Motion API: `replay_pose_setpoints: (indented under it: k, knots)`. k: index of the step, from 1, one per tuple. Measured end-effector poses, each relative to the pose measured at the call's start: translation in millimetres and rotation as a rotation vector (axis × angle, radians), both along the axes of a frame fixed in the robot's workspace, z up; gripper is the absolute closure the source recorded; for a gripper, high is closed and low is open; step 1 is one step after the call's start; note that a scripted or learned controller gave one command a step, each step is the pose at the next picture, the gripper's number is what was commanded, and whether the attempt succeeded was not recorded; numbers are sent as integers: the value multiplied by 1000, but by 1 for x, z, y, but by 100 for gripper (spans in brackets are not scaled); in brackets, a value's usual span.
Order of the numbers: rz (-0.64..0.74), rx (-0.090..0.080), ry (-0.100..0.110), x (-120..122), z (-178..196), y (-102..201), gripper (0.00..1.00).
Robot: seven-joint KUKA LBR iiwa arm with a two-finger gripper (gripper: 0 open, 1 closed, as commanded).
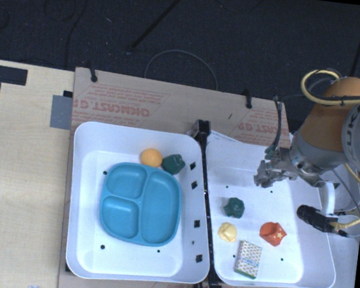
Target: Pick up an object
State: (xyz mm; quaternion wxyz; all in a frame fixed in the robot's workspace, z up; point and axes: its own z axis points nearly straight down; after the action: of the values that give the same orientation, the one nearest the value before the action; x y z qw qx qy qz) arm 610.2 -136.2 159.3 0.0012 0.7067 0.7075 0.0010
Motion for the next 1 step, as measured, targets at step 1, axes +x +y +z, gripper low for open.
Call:
replay_pose_setpoints:
  k: [1]
  knots:
    - [0, -1, -1, 3, 64, -1, 100]
